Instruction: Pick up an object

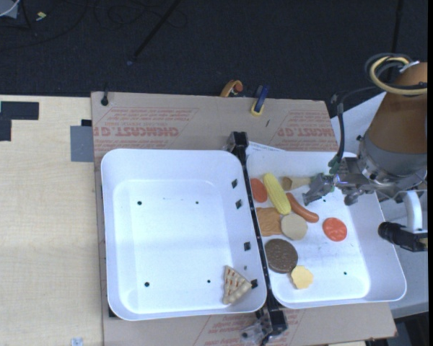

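The right bin (375, 283) holds several toy foods. A yellow corn cob (277, 193) lies beside a red slice (257, 189) and an orange-red sausage (302, 208). Below them are a tan bread piece (268, 223), a beige round (294, 227), a brown disc (281, 255) and a small yellow chunk (301, 277). A red disc (335, 229) lies apart to the right. My gripper (320, 189) hangs over the right bin, just right of the sausage and above the red disc. Nothing shows in its grasp.
The left bin (130, 193) holds a tan waffle-patterned wedge (236, 285) in its near right corner. A black divider clip (239, 144) joins the bins at the back. Cardboard lies under both bins, with orange and blue clamps (258, 101) on its far edge.
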